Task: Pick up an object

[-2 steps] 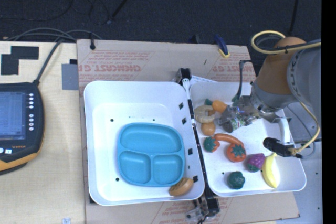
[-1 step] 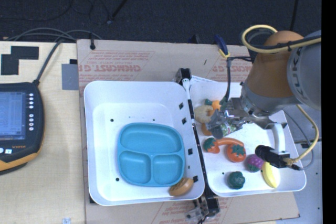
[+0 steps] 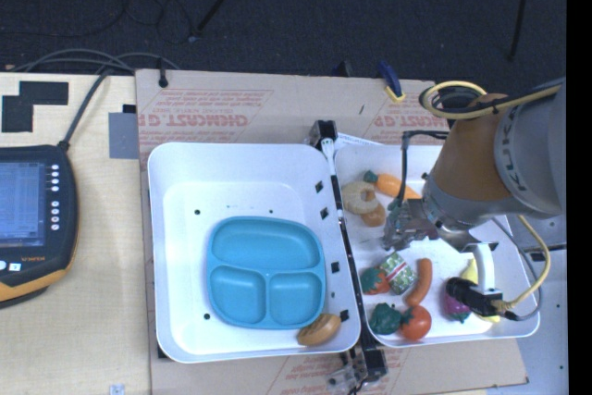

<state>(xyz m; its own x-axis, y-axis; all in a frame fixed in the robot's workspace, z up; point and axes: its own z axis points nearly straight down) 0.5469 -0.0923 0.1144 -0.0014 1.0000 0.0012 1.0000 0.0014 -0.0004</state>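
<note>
Right bin (image 3: 518,328), centre-right of frame: gripper (image 3: 400,234) low over toy food, just above the green-red packet (image 3: 398,273) and sausage (image 3: 422,280). Finger state: cannot tell. Nothing visibly held; pick not yet done. Blue tray (image 3: 266,284) in left bin (image 3: 176,199).

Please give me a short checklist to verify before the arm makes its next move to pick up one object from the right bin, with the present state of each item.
1. Gripper is over the right bin: ok.
2. Finger state visible: cannot tell.
3. Something already held: cannot tell, nothing seen between the fingers.
4. Target free to grasp: not ok, the sausage, tomato and broccoli lie crowded together.
5. Left bin ready: ok, blue tray lies flat, a croissant beside it.
</note>
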